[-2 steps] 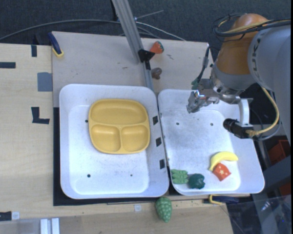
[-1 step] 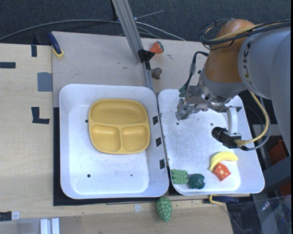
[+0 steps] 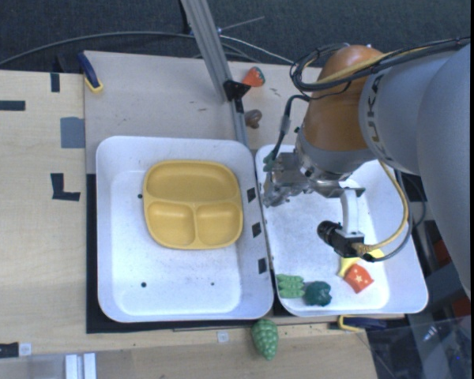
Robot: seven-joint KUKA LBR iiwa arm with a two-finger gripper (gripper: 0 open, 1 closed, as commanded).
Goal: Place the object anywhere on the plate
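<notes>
The claw (image 3: 275, 186) hangs over the right white bin's (image 3: 395, 290) left edge, its state I cannot tell, while the red-yellow toy block (image 3: 356, 276) lies near this bin's front edge, so a grasp here may miss it and the yellow 3-compartment plastic plate (image 3: 193, 204) stays bare.

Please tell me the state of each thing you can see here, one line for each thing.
Yellow plate: in left bin, nothing on it.
Green toys: lying in right bin.
Red block: lying in right bin.
Hand: above right bin.
Green grapes: on bench.
</notes>
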